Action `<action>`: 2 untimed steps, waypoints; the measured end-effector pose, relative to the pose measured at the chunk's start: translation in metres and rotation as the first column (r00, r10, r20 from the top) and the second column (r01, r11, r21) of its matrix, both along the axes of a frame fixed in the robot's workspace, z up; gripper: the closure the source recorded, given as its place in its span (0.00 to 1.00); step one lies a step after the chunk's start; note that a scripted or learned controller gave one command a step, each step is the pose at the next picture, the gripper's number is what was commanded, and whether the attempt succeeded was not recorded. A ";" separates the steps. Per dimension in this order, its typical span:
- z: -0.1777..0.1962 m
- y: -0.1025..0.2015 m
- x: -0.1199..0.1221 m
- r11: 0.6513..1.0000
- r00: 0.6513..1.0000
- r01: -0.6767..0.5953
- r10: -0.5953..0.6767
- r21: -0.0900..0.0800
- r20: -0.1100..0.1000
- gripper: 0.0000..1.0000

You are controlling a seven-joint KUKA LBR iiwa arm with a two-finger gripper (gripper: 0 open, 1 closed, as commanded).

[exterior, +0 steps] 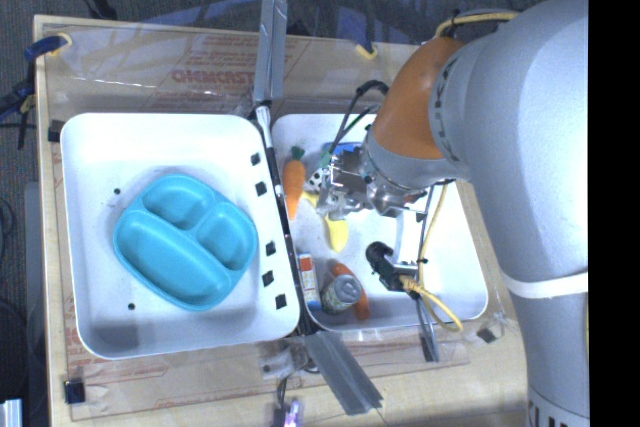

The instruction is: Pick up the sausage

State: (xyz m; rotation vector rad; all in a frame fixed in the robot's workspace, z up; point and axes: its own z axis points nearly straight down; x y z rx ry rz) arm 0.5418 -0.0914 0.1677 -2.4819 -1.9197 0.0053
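The arm (520, 115) reaches into the right bin (470, 285) from three o'clock, and the gripper (345, 197) hangs over the bin's middle. I cannot tell its state, because the wrist hides it.

The sausage (352, 287), reddish orange, lies at about six o'clock in this bin, just beside a small can (340, 292), maybe touching it. A carrot (292, 183) lies at ten o'clock and a yellow piece (338, 235) is near the centre. The left bin (90, 145) holds a blue plate (185, 240).

The sausage looks like a light toy, probably smooth and a little slippery. I think a hold across its middle is best, on the side away from the can
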 end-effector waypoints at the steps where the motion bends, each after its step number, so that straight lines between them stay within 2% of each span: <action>1: -0.046 -0.037 0.005 0.988 0.988 -0.152 0.152 0.002 0.000 1.00; 2: -0.073 -0.015 0.046 0.999 0.999 0.040 -0.040 0.000 0.009 1.00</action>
